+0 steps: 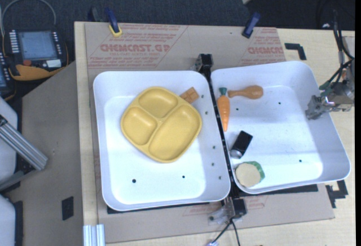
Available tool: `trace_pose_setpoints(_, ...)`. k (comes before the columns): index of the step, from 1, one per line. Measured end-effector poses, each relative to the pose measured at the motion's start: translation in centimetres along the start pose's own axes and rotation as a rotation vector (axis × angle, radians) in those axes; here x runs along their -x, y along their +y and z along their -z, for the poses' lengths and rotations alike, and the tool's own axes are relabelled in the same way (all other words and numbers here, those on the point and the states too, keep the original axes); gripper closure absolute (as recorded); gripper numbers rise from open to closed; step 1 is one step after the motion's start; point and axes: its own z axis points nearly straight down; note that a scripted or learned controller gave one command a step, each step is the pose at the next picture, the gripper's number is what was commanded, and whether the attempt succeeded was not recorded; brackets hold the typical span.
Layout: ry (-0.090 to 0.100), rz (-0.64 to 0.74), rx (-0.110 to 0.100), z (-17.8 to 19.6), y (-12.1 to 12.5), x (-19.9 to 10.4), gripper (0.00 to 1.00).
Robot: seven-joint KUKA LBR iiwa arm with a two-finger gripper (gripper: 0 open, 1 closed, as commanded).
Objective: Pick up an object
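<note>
The gripper (317,107) sits at the right rim of the right bin (293,78), low over its edge. Whether it is open or closed cannot be determined at this size and angle, and nothing is visible in its hold.

All objects lie to the left of the gripper, well apart from it. Nearest are those in the right bin:
- A wooden piece with a rounded end (247,92) lies near the bin's far left corner.
- A carrot (224,109) lies just beside it, along the bin's left wall, green top pointing away from the camera.
- A small black block (242,143) rests tilted below the carrot, close to the left wall.
- A round pale disc with a green edge (249,174) lies in the near left corner, just below the black block.

The left bin (113,143) lies farther from the gripper, beyond the divider between the two bins. It holds a yellow plate with three compartments (162,124), set toward the bin's far side. A small brown block (189,95) touches the plate's far right edge.

Both bins rest on the surface (169,47), a board printed with red lettering.
</note>
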Motion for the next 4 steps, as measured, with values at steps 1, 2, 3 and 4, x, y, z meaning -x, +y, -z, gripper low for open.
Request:
trace_pose_setpoints(1,0.001,0.001,0.0,5.4,0.2,0.1,1.0)
trace_pose_setpoints(2,0.007,0.006,-0.008,5.3,0.3,-5.0,1.0)
trace_pose_setpoints(3,0.007,0.004,-0.011,3.8,-1.3,-9.9,1.0)
trace_pose_setpoints(4,0.005,0.001,-0.009,2.0,-1.9,-14.9,1.0)
